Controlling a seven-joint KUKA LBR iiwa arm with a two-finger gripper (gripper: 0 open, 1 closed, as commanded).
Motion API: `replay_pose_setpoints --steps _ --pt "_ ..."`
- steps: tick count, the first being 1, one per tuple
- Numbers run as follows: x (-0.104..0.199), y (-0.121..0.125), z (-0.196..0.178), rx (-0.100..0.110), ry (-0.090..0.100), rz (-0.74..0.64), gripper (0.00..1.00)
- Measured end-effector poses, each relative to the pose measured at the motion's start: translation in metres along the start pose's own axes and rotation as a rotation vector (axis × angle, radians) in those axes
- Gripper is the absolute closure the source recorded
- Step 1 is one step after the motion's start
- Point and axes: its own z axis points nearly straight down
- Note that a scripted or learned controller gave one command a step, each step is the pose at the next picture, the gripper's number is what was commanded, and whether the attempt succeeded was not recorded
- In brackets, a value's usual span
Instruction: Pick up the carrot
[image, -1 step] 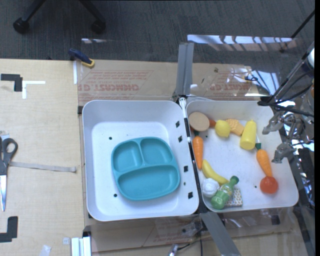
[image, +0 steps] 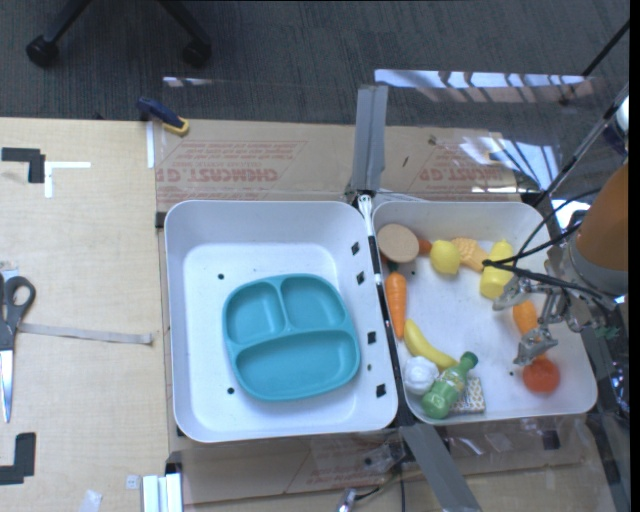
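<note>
Fixed above the desk (image: 80, 240), looking down at a slant, far enough back to take in both white bins whole. Left bin (image: 190, 330) near the middle of frame, well to the left of the gripper (image: 530, 325); right bin (image: 575, 395) directly under and around the gripper. Facing away toward dark carpet (image: 300, 50) along the top edge, beyond the gripper. Arm (image: 605, 230) entering from the right side.

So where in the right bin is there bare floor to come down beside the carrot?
Bare floor lies between the carrot, banana and gripper. The bin's far edge and near-left corner are crowded.
</note>
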Motion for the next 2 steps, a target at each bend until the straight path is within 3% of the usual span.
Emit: replay_pose_setpoints --steps 1,2 --pt "-0.003 0.002 -0.011 0.002 -0.006 -0.006 1.00" --pt "0.010 0.030 -0.091 0.001 -0.003 0.045 1.00"
